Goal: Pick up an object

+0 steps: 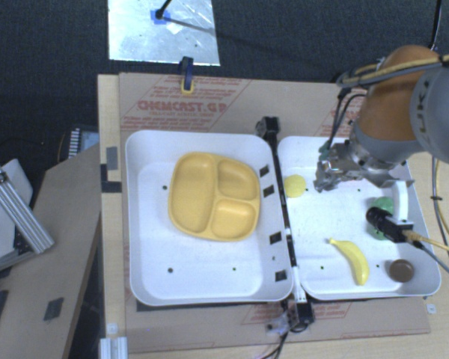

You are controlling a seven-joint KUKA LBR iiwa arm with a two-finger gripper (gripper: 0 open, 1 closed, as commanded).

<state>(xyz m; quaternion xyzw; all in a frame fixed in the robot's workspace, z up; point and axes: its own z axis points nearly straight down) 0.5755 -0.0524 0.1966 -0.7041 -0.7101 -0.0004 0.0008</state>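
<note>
So the gripper (pixel 325 176) is down low in the right bin (pixel 318 230), around the bin's 11 o'clock corner, with the arm (pixel 404 103) coming in from 3 o'clock. Honestly can't tell how far open it is from this angle, it's just a grey metal clump from above. I don't see anything gripped in it either.

Stuff it could grab, all in the right bin:
- ball (pixel 294 185), yellow, just at the gripper's 9 o'clock, near it but not touching as far as I can see, right by the divider between the bins
- banana (pixel 352 260), at the bin's 6 o'clock, lying flat, well apart from the gripper
- brown lump (pixel 401 269), round, at the bin's 5 o'clock corner, near the banana's tip
- green thing (pixel 384 206), at the bin's 3 o'clock, mostly hidden so no idea what it is

The left bin (pixel 146 200) has a yellow plate (pixel 213 197) with three compartments sitting pretty much dead centre. Both bins are on cardboard (pixel 232 103) with red lettering, and a foil sheet (pixel 163 19) lies past it at 12 o'clock.
</note>
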